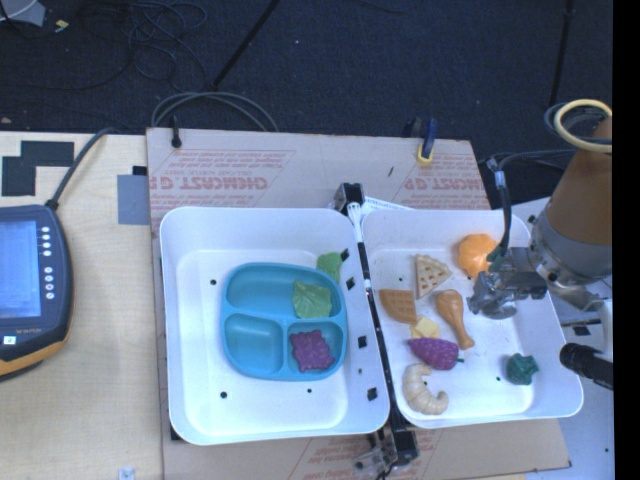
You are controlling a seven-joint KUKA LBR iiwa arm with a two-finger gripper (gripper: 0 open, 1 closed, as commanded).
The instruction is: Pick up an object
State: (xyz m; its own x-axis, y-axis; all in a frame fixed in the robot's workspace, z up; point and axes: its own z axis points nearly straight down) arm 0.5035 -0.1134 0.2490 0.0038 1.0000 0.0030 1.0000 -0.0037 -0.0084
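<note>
Wooden bench with a big sheet of printed cardboard laid over it, dark carpeted floor behind with loose black cables snaking around at 11 o'clock. Teach pendant parked at 9 o'clock on the bench. Two white bins side by side: left bin with one blue divided tray in it, right bin full of toy food. Count in the tray: one light green leafy piece in the upper right compartment, one purple grape bunch in the lower right compartment. One more green piece just outside the tray at its 1 o'clock. Right bin: one orange, one waffle wedge, one toast-like slice, one drumstick, one small yellow chunk, one purple piece, one shrimp, one dark green bit off at 5 o'clock. Gripper down at 3 o'clock, low over the right bin, just right of the drumstick and below the orange. Can't tell the claw state from this angle, nothing visibly between it.
</note>
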